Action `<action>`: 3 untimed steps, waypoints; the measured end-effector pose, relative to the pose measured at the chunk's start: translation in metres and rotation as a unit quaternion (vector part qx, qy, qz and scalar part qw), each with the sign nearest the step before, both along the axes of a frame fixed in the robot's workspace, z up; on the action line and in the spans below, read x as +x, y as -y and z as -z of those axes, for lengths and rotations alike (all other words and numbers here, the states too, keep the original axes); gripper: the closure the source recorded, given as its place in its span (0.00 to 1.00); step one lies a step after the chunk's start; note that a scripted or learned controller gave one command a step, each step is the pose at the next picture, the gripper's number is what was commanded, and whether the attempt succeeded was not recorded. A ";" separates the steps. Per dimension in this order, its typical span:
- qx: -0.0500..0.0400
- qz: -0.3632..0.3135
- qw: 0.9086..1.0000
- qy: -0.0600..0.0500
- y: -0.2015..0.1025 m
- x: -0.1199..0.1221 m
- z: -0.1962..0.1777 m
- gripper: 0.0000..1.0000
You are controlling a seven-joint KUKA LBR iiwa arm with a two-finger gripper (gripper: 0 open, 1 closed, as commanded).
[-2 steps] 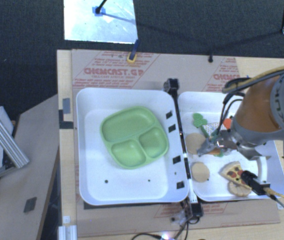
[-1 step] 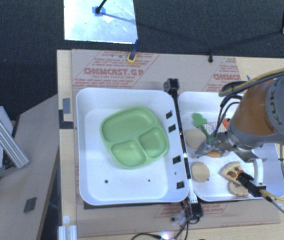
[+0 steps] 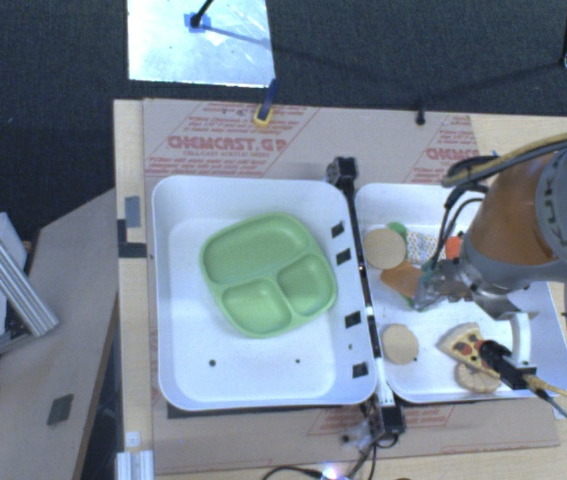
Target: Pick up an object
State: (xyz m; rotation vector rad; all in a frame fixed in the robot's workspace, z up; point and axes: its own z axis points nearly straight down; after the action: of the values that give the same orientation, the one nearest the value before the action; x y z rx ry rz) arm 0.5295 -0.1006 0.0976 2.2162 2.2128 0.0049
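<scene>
- The arm enters from 3 o'clock and reaches over the right bin, its grey and orange body covering much of that bin's upper half.
- The hand is low in the right bin, near the bin's centre. How far it is open cannot be told; nothing is visibly between its tips.
- An orange-brown wedge piece lies just beside the hand, at its 9 o'clock; contact cannot be judged.
- A round tan disc sits at 10 o'clock from the hand, with a green piece at its upper edge and a speckled white piece just to its right.
- A smaller tan disc lies at 7 o'clock from the hand, near the bin's front-left corner.
- A pizza-slice toy lies at 5 o'clock from the hand; a tan piece sits just below it.
- The left bin holds a green divided plate, near its centre.
- Both bins rest on the bench.
</scene>
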 end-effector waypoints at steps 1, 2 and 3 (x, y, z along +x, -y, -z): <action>0.002 -0.003 1.000 -0.002 0.000 0.001 -0.064 1.00; 0.002 -0.003 1.000 -0.001 -0.009 0.007 -0.122 1.00; 0.002 -0.003 1.000 -0.003 -0.009 0.007 -0.127 1.00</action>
State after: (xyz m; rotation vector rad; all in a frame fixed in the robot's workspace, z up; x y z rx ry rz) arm 0.5370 -0.0916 0.2243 2.2147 2.2250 0.0025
